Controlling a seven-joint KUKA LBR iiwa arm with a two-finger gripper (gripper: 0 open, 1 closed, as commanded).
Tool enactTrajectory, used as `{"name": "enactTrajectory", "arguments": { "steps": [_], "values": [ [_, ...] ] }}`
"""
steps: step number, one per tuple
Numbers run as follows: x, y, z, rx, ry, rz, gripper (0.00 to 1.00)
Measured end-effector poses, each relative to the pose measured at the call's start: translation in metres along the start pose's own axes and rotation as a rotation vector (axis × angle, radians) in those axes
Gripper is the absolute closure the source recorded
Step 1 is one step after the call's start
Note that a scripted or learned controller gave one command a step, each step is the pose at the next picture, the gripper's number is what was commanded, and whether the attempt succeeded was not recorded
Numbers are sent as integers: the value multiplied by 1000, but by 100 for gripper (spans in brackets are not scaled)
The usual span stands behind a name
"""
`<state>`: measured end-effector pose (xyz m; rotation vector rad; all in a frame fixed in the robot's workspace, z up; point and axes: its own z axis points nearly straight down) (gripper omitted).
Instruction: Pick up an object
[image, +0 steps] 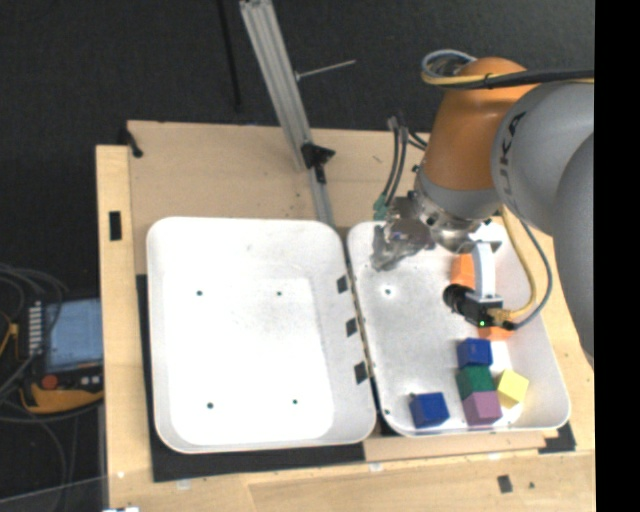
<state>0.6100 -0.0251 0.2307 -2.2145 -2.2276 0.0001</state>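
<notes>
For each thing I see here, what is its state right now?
gripper: above the right bin's upper left corner, holding nothing visible
blue cube: resting apart, near the lower rim
blue block, green block, purple block, yellow block: clustered together
left bin: lying flat

Blocks crowded right bin (400, 330) near corner: two blue (428, 409) (475, 352), green (475, 381), purple (482, 407), yellow (513, 386). Bin's middle and far-left floor stayed open. Orange block (462, 269) sat under arm.
</notes>
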Motion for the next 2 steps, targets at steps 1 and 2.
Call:
{"name": "enactTrajectory", "arguments": {
  "steps": [1,2],
  "values": [
    [55,-16,-6,0,2,-2,100],
    [101,-20,-13,-2,2,-2,100]
  ]
}}
